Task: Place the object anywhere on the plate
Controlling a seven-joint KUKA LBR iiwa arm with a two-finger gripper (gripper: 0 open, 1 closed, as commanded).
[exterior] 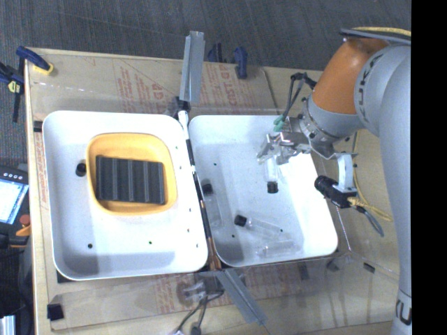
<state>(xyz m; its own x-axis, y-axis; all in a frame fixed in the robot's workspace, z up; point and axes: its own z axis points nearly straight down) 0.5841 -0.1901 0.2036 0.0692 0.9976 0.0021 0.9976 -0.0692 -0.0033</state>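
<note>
A yellow plate [130, 146] with a dark ridged centre lies in the left bin [63, 257]. My gripper [276, 152] hangs over the upper middle of the right bin [318, 239], far to the right of the plate. Just below it a small black piece [272, 185] shows against the bin floor; whether it is held or resting I cannot tell. Another small black piece [241, 220] lies lower in the same bin, next to a clear tube [269, 227].
A dark piece [207, 188] rests against the right bin's left wall. A small black bit [81, 167] lies in the left bin beside the plate. Blue clamps [240, 60] and a metal bar [191, 67] stand at the bench's back edge.
</note>
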